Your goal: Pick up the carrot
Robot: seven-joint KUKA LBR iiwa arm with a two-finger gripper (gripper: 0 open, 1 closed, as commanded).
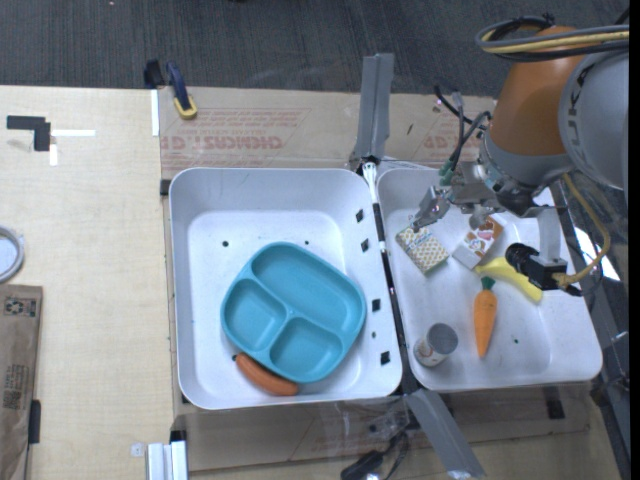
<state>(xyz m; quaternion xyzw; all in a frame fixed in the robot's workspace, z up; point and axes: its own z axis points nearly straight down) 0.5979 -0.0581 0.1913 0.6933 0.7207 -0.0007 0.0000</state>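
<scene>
The carrot [485, 320] lies in the right bin [565, 366], in the lower right of the frame. It is orange with a small green top. The top points toward the upper edge of the frame and the narrow tip toward the lower edge. Nothing holds it, and it rests on the bin floor.

A yellow banana [508, 275] lies slantwise just above the carrot's green top, so close that they may be touching. To the carrot's left, near but apart, a small round can [436, 344] stands by the bin's lower left corner.

The gripper [432, 211] hangs over the upper left part of the right bin, well apart from the carrot. The grey arm with its orange band reaches in from the upper right of the frame. I cannot tell whether the gripper is open or closed, and nothing can be seen in its hold. A small checkered packet [423, 250] lies just below it, and a little white and orange box [478, 241] lies to the packet's right.

The left bin [182, 268] holds a blue divided plate [292, 311]. An orange sausage-like piece [266, 376] pokes out from under the plate's lower edge.

Both bins sit on the pale wooden surface [85, 208].
</scene>
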